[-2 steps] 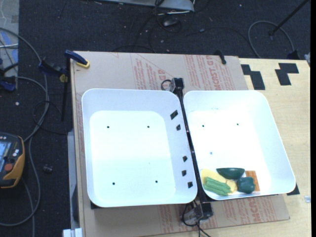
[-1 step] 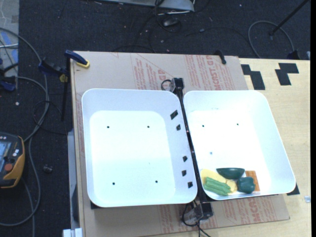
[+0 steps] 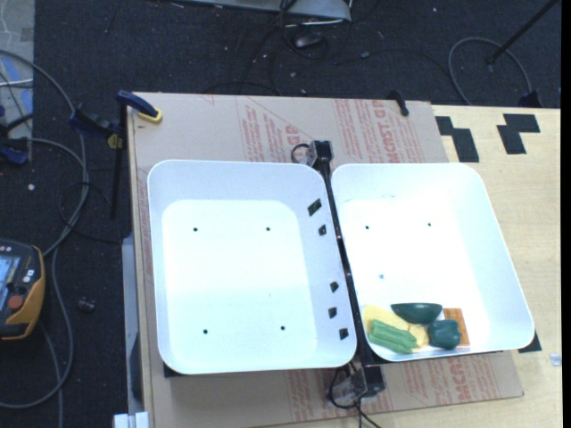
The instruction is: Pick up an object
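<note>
From the camera above the bench, we look down on two shallow white bins set side by side on a brown board (image 3: 232,127), their inner walls touching along a line of black clips (image 3: 333,286). The left bin (image 3: 169,266) shows a bare white floor with four small dark dots.

The things to pick from lie in the right bin (image 3: 482,230), crowded into its near corner and touching one another. A dark green bowl (image 3: 417,311) sits at the middle of the cluster. A pale yellow piece (image 3: 376,316) lies just beside it on the side toward the left bin. A light green ribbed piece (image 3: 391,336) rests across the yellow one's near edge. A teal lump (image 3: 443,333) sits against the bin's near wall, and an orange piece (image 3: 456,316) shows just behind it.

We cannot tell whether the pincer is released or clenched.

Off the bench, a blue and yellow clamp (image 3: 140,106) grips the board's far left corner. A yellow and black handset (image 3: 18,289) lies on the dark floor among loose cables (image 3: 62,203).
</note>
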